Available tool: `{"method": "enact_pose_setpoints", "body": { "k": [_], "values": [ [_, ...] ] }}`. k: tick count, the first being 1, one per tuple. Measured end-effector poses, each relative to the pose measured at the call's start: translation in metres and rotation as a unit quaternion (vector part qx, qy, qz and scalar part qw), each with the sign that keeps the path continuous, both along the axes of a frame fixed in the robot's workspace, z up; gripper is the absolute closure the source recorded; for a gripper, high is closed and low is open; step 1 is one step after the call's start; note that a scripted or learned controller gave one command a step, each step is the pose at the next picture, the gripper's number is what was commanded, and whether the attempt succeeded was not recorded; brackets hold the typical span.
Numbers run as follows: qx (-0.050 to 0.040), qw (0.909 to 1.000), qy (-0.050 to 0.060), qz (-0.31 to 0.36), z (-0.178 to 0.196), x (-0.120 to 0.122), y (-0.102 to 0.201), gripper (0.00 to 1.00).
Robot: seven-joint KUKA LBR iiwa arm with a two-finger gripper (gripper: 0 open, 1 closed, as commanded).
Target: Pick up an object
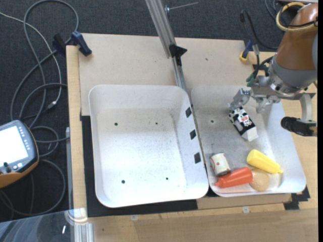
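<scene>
while the arm [295, 49] reaches in from the right over the right bin [204, 105], the hand [246, 101] hangs low at that bin's upper middle, and whether its fingers are apart or together cannot be told from this slanted view. just under and beside it lies a small black-and-white carton [243, 122], tilted on the bin floor, its upper end very near the hand, though nothing shows it held. further toward the near rim sit a yellow piece [263, 161], a small white can [219, 163], an orange carrot-like piece [234, 177] and a tan round piece [260, 181], the last three crowded in the near corner, touching or almost so. the left bin [136, 100] lies just beside, across the shared rim, and the bench [126, 59] carries both. by the look of it the step in hand is the approach to the carton, the pick not yet made. the next move likely calls for setting the hand squarely over the carton's narrow width, going down to the floor, and closing before any lift; a skewed grip on a tilted box could slip.
</scene>
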State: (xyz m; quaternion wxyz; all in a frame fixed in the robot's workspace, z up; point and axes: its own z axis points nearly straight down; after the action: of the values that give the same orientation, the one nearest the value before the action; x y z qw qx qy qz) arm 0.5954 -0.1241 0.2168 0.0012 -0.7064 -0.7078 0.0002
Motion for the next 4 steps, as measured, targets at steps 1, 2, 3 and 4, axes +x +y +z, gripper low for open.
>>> {"method": "enact_pose_setpoints", "body": {
  "k": [1, 2, 3, 4],
  "values": [
    [0.0000, 1.0000, 0.000, 0.000, 0.000, 0.000, 0.000, 0.00],
    [0.0002, 1.0000, 0.003, -0.001, -0.059, -0.008, -0.004, 0.00],
    [-0.0031, 1.0000, -0.004, -0.001, -0.098, -0.001, 0.000, 0.00],
    [-0.0038, 0.9999, -0.012, -0.001, -0.100, 0.004, -0.002, 0.00]
  ]
}}
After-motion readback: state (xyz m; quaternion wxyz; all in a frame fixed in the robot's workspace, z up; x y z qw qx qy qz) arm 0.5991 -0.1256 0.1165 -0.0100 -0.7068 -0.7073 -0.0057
